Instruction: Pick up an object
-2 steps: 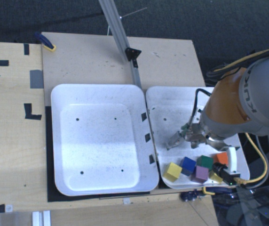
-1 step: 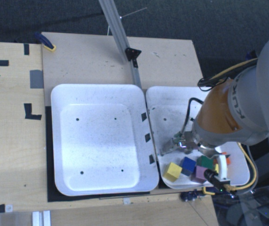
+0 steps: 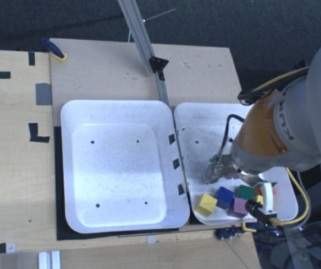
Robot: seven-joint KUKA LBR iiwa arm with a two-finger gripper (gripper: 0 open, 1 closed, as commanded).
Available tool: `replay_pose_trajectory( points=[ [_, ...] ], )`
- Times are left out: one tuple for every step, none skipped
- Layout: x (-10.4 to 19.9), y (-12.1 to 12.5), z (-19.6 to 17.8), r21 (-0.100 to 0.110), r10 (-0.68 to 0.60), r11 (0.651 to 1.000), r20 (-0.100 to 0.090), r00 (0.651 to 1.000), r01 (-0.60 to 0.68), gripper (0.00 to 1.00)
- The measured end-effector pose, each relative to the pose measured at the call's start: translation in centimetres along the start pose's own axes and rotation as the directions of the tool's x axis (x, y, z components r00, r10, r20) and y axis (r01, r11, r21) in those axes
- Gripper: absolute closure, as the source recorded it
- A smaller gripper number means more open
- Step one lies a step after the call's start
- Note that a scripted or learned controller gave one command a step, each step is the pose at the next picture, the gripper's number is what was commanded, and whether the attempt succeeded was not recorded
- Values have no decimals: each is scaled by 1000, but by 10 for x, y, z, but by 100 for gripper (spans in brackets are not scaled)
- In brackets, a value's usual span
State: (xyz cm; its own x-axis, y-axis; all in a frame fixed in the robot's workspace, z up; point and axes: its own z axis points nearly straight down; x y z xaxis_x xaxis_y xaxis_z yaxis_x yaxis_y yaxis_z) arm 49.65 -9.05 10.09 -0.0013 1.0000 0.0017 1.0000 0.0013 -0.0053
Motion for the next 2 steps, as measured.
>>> replay_pose_trajectory(
  points=[
    [-2, 1, -62, -9, 0, 1000, 2, 1000, 0, 100],
    [-5, 10, -111, -9, 0, 1000, 3, 1000, 0, 100]
  ],
)
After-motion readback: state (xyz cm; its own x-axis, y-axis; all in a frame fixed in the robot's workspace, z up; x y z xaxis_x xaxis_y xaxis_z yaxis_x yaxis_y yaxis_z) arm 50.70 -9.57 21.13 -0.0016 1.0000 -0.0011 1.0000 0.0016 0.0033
